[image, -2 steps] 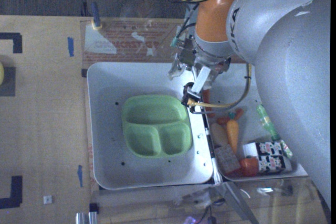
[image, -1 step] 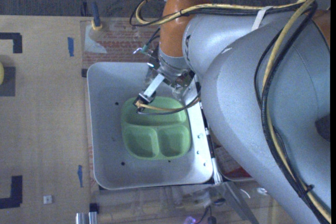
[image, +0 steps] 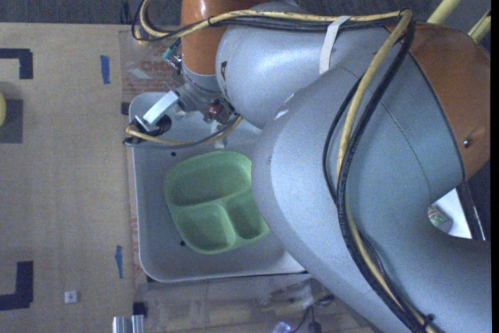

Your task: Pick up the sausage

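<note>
One bin (image: 152, 246) part-hidden by arm (image: 351, 129), green tray (image: 207, 195) inside

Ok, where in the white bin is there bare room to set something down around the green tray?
Bare floor shows in the white bin along its left wall, beside the green tray, and in a strip below the tray toward the bottom rim. The top corner is crowded by the arm, which also covers the bin's right side.
</note>
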Motion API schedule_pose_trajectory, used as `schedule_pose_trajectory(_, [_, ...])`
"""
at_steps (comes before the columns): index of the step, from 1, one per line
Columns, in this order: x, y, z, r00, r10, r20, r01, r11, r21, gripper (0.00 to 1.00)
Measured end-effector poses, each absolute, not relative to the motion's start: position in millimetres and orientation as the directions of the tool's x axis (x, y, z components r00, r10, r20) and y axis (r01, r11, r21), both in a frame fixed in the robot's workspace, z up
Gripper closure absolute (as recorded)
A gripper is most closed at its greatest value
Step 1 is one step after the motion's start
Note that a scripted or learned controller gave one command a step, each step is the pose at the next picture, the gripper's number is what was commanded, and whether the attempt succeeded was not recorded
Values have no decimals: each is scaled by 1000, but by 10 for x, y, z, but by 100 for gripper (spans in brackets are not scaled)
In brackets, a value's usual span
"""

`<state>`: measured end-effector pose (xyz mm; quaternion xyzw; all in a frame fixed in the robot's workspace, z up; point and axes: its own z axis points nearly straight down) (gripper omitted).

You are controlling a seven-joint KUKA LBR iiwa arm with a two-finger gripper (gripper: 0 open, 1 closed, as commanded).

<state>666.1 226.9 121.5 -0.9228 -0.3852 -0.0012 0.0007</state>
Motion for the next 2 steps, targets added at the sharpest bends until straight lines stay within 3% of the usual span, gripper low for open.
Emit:
schedule_pose_trajectory(1, [6392,1913,1583,587,809,-3,809,-587,-4,0])
schedule_pose_trajectory(2, [6692,2254,961,829,559,4,559,-829,-3,0])
